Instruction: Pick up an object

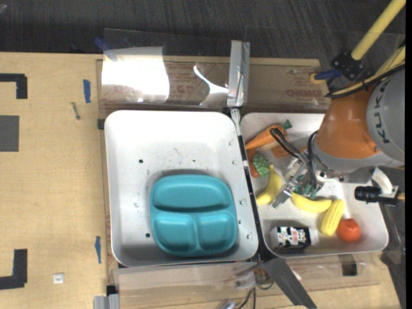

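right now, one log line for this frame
end effector low in right bin | over bananas | teal tray in left bin

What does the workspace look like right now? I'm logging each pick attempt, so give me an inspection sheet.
Surface: two white bins; left bin, right bin.
Job's things: in the right bin, two bananas, corn, tomato, carrot, black-and-white can.
Clutter: teal divided tray in the left bin.
Grippers: gripper low among the bananas; fingers unclear.
Cables: black cables along the wrist.
Surroundings: cardboard bench, dark floor.
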Robot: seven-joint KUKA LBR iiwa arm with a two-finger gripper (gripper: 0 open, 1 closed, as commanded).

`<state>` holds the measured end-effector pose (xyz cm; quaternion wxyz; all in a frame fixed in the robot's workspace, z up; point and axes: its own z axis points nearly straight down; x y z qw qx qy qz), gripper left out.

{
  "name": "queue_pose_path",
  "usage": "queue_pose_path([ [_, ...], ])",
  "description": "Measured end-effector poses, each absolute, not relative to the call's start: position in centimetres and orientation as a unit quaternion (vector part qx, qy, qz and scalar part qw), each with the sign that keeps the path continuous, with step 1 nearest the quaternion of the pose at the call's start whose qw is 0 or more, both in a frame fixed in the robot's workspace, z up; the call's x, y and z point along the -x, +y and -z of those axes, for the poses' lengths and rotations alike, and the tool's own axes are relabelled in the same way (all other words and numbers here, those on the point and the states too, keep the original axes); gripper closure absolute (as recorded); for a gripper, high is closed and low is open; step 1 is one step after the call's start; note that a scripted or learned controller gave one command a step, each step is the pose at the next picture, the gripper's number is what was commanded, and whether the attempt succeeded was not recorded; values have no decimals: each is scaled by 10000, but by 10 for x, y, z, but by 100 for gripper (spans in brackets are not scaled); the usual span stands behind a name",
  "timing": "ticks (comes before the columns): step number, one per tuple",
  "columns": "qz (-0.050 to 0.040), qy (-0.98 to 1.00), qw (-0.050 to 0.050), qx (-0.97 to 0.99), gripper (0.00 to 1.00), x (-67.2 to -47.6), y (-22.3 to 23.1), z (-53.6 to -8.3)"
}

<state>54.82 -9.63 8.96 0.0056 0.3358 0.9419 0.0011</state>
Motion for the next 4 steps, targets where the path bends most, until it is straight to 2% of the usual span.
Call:
queue_pose_path([
  [1,-26,8862,65,-4632,0,-523,-94,-90],
  [2,-19,8528,53,-5223,0,-578,-121,-89],
  [3,-8,8653,53,-5012,0,-607,-100,-88],
  [4,-18,8780,40,-4787,0,-583,-103,-89],
])
